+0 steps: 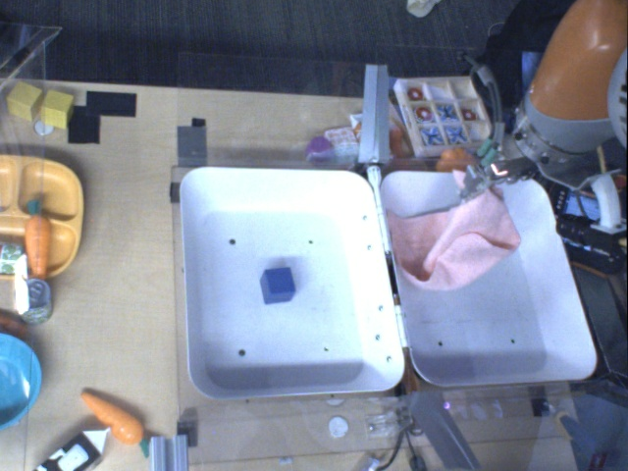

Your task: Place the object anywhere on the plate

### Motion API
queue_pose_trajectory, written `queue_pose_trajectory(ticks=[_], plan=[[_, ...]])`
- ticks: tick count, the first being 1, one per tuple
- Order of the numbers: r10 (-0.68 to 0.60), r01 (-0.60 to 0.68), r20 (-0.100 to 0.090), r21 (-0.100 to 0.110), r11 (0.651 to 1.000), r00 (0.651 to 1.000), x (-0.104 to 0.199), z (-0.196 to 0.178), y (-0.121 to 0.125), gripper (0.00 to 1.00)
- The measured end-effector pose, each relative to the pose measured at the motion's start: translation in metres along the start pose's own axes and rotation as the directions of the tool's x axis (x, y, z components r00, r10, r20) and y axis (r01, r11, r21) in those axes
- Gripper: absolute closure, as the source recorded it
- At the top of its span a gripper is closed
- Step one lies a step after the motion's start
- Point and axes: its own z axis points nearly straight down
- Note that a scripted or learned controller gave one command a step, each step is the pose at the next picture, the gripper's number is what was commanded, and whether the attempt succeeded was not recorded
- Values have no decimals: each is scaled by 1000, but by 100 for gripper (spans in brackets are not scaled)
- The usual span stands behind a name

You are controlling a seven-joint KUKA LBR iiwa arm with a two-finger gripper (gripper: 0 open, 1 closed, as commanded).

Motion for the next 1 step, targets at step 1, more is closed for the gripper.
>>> queue_pose_trajectory(ticks=[1], plan=[[101,-101,-2,-1,995,995,89,-52,31,100]])
